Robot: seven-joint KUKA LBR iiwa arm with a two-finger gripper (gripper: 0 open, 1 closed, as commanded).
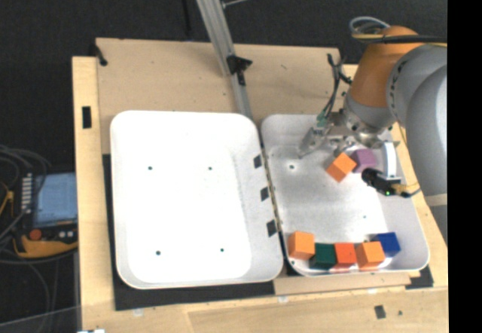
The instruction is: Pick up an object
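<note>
1. Two shallow white bins sit side by side on the wooden bench (151, 75). The left bin (188, 128) shows only its white floor with a few small dark dots.
2. The right bin (331, 211) holds the blocks. Along its near wall runs a row: an orange block (302, 244), a dark green block (324, 255), a second orange block (345, 253), a third orange block (370, 253) and a blue block (388, 242), each touching or just beside its neighbour.
3. An orange cube (342, 166) sits near the far right part of the right bin, directly below the gripper (348, 149), turned so its corners point diagonally across the bin; it has no clear long axis.
4. A small purple block (365, 157) lies just beside the orange cube, on its right, partly under the wrist.
5. The grey arm with its orange band (380, 79) reaches in from the right and hangs over the bin's far right corner. I cannot tell how the gripper stands, nor whether the orange cube is in its grasp or resting on the floor.
6. The middle of the right bin, between the orange cube and the near row, is bare floor with open room. The row of blocks is crowded against the near wall, and the orange cube lies close to the right wall.
7. A slanted metal pole (218, 30) crosses the bench above the gap between the bins.
</note>
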